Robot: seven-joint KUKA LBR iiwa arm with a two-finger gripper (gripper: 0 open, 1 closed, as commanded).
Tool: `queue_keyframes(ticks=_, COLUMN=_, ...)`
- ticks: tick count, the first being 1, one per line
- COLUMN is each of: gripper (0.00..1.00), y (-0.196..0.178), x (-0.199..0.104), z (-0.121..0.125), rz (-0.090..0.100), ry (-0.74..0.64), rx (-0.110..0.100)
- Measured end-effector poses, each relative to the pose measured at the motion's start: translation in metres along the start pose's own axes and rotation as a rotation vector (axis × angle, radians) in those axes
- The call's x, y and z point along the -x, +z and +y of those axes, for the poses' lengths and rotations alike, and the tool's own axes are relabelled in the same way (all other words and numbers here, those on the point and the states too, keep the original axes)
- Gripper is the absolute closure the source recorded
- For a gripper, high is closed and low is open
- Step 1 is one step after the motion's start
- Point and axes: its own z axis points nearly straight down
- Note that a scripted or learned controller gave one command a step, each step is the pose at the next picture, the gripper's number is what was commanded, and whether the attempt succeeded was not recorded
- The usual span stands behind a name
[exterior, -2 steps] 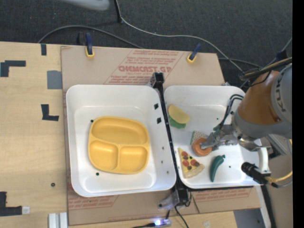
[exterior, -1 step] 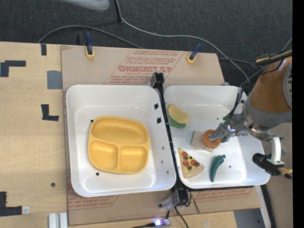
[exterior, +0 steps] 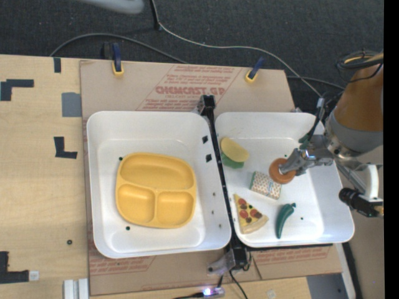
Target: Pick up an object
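The right bin [exterior: 324, 226] holds several toy foods. A round orange-brown disc [exterior: 278, 172] lies near its middle, and my gripper [exterior: 295, 164] sits right at the disc's right edge, low over the bin. To the left of the disc is a yellow and green wedge [exterior: 234, 152]. A speckled square block [exterior: 266, 185] lies just below the disc. A pizza slice [exterior: 249, 213] and a green pepper [exterior: 285, 218] rest near the front wall. I cannot see whether the disc is gripped.
The left bin [exterior: 100, 136] holds a yellow divided plate [exterior: 156, 189]. A black divider clip [exterior: 206, 104] sits where the two bins meet. The grey arm with its orange band [exterior: 361, 104] comes in over the right bin's right wall. Cables run behind the bins.
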Motion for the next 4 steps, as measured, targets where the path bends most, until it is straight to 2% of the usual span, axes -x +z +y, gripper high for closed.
queue_keyframes(ticks=1, gripper=1.00, y=-0.041, x=0.000, z=0.002, rz=0.000, ry=0.000, rx=0.000)
queue_keyframes(ticks=2, gripper=1.00, y=-0.037, x=-0.055, z=-0.009, rz=0.001, ry=-0.003, rx=-0.005)
queue_keyframes(ticks=4, gripper=1.00, y=-0.016, x=-0.179, z=-0.005, rz=0.000, ry=-0.005, rx=-0.007)
